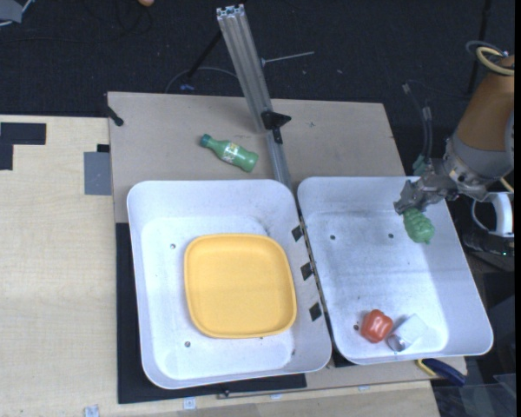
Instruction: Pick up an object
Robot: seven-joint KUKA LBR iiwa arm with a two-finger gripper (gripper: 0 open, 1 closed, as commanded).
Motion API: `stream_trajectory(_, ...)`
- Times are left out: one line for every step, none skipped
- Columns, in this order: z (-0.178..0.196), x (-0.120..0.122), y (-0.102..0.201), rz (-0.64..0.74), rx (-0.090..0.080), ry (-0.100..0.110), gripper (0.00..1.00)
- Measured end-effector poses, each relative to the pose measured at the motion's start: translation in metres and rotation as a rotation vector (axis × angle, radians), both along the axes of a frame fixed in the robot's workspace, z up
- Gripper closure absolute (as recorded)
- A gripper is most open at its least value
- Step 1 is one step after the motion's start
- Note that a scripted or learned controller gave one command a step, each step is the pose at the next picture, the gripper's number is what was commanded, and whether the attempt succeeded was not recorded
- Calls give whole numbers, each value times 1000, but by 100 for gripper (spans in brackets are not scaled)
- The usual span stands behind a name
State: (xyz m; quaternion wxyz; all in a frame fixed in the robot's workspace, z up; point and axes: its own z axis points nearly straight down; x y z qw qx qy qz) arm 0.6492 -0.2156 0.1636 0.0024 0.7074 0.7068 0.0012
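Note:
My gripper (414, 201) hangs over the far right part of the right bin (365, 259), reaching in from the right. A small green lumpy object (419, 227) sits directly under the gripper's tip, touching it. I cannot tell whether it rests on the bin floor or is off it. A red rounded object (376, 325) lies near the right bin's front edge, next to a small whitish piece (410, 330). A square yellow plate (240, 285) lies flat in the left bin (156, 233).
A green bottle (229, 152) lies on its side on the bench behind the left bin. A slanted aluminium rail (253, 68) runs from the back down to the gap between the bins. The arm's orange band (491, 111) is at the right edge.

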Motion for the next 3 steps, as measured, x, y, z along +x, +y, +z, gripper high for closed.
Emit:
stream_trajectory(43,4,2,0,1,2,100)
stream_trajectory(65,4,1,0,1,4,100)
stream_trajectory(55,-4,50,4,3,6,100)
